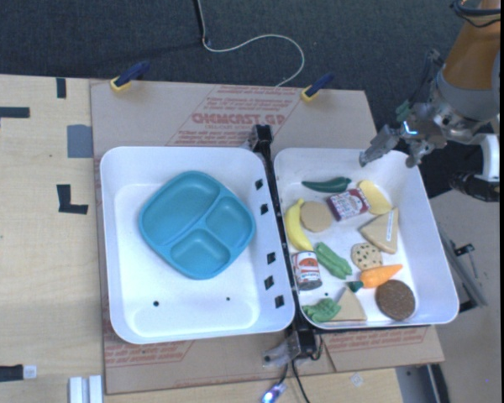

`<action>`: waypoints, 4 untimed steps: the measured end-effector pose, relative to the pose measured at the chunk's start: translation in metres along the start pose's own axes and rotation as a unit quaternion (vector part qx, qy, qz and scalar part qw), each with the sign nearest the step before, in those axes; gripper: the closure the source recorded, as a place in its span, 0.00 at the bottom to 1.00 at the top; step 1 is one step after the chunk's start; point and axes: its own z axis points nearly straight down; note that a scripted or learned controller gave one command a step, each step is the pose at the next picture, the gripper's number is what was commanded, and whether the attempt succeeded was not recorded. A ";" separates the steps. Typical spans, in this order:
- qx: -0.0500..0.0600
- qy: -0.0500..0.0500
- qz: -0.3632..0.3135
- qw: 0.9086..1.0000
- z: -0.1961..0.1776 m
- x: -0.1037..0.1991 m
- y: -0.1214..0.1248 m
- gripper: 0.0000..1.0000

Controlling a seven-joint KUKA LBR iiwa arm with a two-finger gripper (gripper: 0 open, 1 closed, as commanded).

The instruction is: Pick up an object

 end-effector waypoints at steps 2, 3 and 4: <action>-0.010 0.001 -0.005 1.000 -0.188 0.136 -0.098 0.00; -0.001 -0.001 0.000 1.000 -0.188 0.132 -0.098 1.00; 0.005 0.000 0.000 1.000 -0.074 0.156 -0.093 1.00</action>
